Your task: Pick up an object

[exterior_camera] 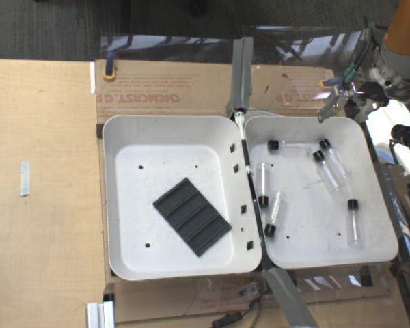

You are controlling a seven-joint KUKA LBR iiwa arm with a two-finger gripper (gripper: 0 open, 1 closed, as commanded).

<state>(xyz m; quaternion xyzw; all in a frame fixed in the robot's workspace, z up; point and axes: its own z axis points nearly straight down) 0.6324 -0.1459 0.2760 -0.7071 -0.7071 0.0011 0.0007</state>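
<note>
Counter [34,149], light wood, with a brown cardboard sheet [164,91] under two shallow white bins set side by side, rims touching at the middle. Left bin [123,132] holds one dark grey ribbed slab [192,216], flat on the floor, turned diagonally, lying toward the bin's lower centre. Right bin [369,251] holds a scatter of clear plastic vials with black caps. One vial [290,146] lies crosswise near the top rim; two vials [330,165] lie close together, angled, in the upper right part; one vial [354,223] lies lengthwise near the right wall; one vial [263,183] lies lengthwise just beside the left wall; one vial [274,214] lies tilted, just right of that one, lower down. Arm [400,33] enters at the upper right corner, grey with an orange band. Gripper [342,96] sits over the upper right rim of the right bin, outside the bin floor. Cannot tell how it is set; nothing seen in its grasp. Nearest objects to it are the paired vials, below and slightly left, apart from it. The ribbed slab lies well apart, across in the other bin.
</note>
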